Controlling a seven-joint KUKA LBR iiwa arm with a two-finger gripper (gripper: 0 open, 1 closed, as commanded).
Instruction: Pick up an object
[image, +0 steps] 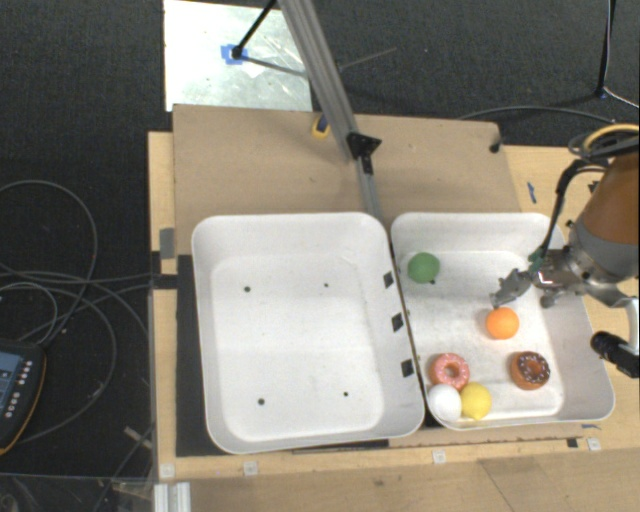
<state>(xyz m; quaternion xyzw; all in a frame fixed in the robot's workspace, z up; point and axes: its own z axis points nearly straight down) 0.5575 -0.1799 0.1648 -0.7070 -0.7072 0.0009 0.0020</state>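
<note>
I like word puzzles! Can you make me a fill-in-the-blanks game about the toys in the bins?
1. The ball nearest the top of the right bin is ____.
2. The pink donut lies in the ____ bin.
3. The white ball touches a ____ ball.

Missing words: green; right; yellow

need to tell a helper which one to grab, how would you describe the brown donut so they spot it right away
Look at the right-hand white bin, the one the arm reaches into. Along its near edge sits a cluster of small items; the brown donut is the one farthest right, below the orange ball. It is the only dark chocolate-coloured ring with sprinkles, unlike the pink donut to its left.
</note>
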